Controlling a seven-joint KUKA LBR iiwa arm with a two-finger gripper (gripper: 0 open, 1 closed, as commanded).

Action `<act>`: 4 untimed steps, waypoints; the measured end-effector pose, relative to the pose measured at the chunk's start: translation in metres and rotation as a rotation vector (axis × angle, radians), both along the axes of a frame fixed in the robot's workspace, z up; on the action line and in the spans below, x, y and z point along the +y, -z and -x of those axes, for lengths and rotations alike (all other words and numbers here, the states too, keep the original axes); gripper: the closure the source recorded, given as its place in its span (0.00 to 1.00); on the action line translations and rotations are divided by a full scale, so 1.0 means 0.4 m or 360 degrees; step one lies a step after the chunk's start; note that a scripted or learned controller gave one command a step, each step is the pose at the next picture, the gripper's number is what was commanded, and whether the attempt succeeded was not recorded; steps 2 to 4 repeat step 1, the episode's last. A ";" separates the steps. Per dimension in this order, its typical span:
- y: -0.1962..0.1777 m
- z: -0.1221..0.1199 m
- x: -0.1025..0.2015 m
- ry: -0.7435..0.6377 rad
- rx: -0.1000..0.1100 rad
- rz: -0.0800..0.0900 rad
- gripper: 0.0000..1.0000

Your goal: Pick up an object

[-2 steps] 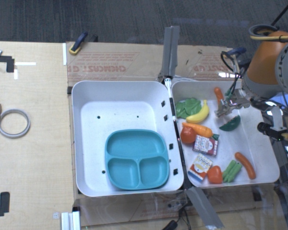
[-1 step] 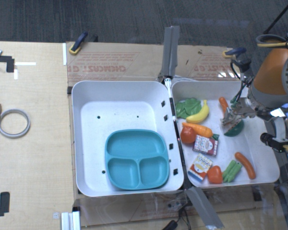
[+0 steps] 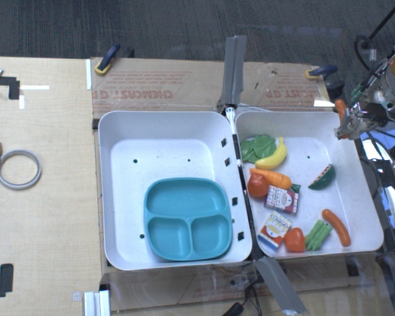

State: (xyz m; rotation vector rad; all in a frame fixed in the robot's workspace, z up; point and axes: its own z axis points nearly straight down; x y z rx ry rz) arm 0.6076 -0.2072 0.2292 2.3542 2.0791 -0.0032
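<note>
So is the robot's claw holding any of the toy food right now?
No. The gripper sits up at the far right rim of the right bin, with no toy between its fingers. The banana lies loose in that bin.

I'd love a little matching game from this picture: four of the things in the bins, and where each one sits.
Things:
1. tray
2. banana
3. sausage
4. watermelon slice

Places:
A. right bin, near its front right corner
B. left bin, toward the front
C. right bin, at the back, against the green leaf
D. right bin, right of the middle, lying apart from the rest

Pairs: 1-B, 2-C, 3-A, 4-D
</note>
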 end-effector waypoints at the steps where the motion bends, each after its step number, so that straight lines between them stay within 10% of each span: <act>1: -0.005 -0.040 0.252 0.0006 0.0002 -0.0003 1.00; 4: -0.005 -0.040 0.252 0.0006 0.0002 -0.0003 1.00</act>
